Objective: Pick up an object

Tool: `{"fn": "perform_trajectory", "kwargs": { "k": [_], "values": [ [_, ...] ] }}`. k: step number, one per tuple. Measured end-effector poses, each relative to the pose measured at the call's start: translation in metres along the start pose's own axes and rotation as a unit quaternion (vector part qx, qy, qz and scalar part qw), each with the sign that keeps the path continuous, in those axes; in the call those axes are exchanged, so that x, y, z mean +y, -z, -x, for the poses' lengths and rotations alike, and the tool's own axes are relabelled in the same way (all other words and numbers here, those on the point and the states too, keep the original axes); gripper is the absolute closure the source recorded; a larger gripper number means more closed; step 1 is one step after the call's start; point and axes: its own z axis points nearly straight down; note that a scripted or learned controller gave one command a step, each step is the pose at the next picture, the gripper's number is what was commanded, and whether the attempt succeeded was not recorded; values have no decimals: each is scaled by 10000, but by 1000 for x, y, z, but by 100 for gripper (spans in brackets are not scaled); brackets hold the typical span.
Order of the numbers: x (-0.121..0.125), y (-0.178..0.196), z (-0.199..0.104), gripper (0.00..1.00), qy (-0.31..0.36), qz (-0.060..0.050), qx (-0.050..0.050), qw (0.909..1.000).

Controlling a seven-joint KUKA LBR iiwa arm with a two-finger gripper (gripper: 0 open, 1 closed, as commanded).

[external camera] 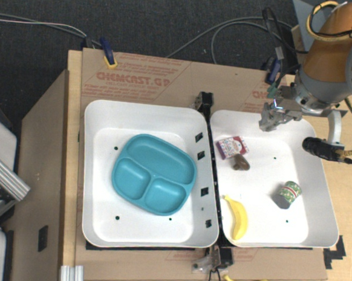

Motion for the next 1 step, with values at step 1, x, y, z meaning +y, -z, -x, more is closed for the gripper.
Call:
{"fn": "perform_trajectory", "kwargs": {
  "k": [1],
  "values": [
    [-25, -9, -41, 100, 14, -36, 14, 10000]
  ]
}}
